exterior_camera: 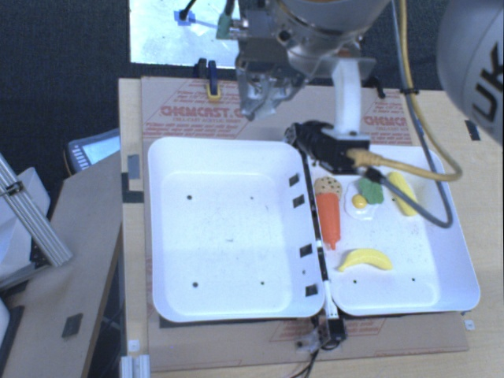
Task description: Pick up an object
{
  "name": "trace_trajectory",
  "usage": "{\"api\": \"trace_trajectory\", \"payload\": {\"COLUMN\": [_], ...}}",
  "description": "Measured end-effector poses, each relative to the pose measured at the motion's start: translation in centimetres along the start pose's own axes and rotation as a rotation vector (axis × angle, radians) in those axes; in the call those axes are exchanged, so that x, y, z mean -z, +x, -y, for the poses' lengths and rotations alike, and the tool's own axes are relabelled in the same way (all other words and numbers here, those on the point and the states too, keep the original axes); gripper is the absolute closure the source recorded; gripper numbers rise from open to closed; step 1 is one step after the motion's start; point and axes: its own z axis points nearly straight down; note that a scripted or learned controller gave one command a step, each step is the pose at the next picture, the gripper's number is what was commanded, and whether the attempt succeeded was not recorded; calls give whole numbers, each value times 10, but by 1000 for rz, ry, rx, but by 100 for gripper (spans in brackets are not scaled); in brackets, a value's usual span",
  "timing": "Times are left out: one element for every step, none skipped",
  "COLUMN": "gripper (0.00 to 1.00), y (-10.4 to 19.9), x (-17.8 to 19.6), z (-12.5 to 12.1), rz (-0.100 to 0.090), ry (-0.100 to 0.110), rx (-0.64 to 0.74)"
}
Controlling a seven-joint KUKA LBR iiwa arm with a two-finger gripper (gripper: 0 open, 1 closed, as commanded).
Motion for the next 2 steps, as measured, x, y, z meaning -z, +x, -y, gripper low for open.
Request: {"api": "trace_trajectory", "payload": {"gripper": [0,0], "y": [0,-17], "x": [-3,-184], "z": [1,32], "rz": [2,10], "ry": [6,21], "rx": [1,-1]}}
